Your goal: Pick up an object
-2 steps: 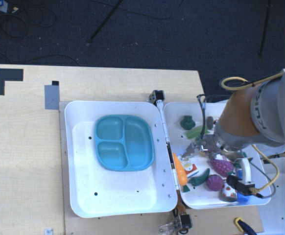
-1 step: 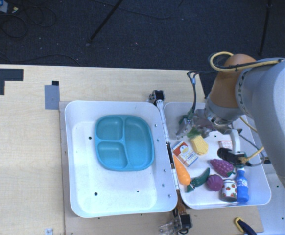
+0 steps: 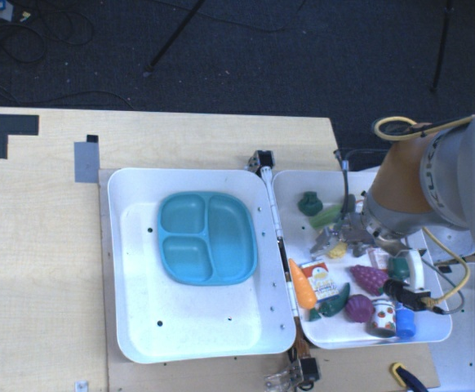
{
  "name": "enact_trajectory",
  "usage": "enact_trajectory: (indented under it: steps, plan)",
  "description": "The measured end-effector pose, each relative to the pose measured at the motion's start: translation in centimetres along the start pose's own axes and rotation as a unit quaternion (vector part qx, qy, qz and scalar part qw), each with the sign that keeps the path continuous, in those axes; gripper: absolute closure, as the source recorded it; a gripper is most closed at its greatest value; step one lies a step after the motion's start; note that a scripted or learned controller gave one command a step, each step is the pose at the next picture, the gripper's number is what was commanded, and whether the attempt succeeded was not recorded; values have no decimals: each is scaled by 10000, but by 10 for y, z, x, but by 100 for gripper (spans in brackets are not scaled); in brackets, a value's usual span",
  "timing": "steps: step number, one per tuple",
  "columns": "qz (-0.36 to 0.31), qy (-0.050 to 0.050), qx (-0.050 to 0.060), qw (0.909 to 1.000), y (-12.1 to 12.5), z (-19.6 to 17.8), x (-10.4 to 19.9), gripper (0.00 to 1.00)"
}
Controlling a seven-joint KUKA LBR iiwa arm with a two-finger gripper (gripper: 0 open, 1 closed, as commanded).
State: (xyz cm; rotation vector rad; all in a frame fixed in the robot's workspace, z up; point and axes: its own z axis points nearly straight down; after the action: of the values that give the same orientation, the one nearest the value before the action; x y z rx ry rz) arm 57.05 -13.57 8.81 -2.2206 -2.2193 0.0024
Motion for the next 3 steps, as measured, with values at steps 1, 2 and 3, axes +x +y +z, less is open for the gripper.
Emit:
enact_trajectory:
  steps: [1, 2, 3]
  plan:
    - [-9, 1, 2, 10000, 73, 1, 24, 0]
    - [-5, 3, 0, 10000, 23, 0, 17, 0]
    - [-9, 0, 1, 10000, 73, 1, 23, 0]
